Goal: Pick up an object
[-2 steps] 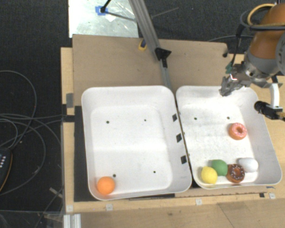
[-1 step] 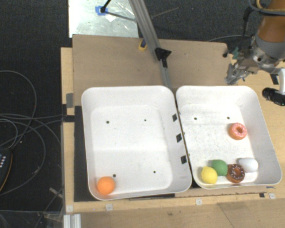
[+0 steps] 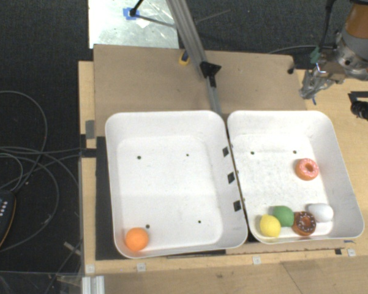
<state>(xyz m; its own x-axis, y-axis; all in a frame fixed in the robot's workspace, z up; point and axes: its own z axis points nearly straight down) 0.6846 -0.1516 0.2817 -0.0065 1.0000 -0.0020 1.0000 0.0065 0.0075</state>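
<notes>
While I am watching from the fixed overhead camera, the brown wooden bench point(image 3: 153, 78) is carrying two shallow white plastic bins side by side. The left white bin point(image 3: 165, 127) is holding one round orange ball point(image 3: 136, 239) in its near left corner. The right white bin point(image 3: 281, 124) is holding the other objects. A pink-frosted ring doughnut point(image 3: 306, 169) is lying near its right edge, well apart from the others. Along its near edge a cluster is sitting close together: a round green ball point(image 3: 283, 215), a round yellow ball point(image 3: 269, 226) just beside and in front of it, a chocolate-brown sprinkled doughnut point(image 3: 304, 223) beside the green one, and a white egg-shaped object point(image 3: 320, 212) toward the near right corner.

The grey arm with the orange band point(image 3: 360, 17) is reaching in over the bench's far right corner, and its two-finger gripper point(image 3: 310, 90) is hanging beyond the far edge of the right bin, above bare bench, well apart from every object. I am seeing nothing between its fingers, but I cannot tell whether they are spread or pressed together.
</notes>
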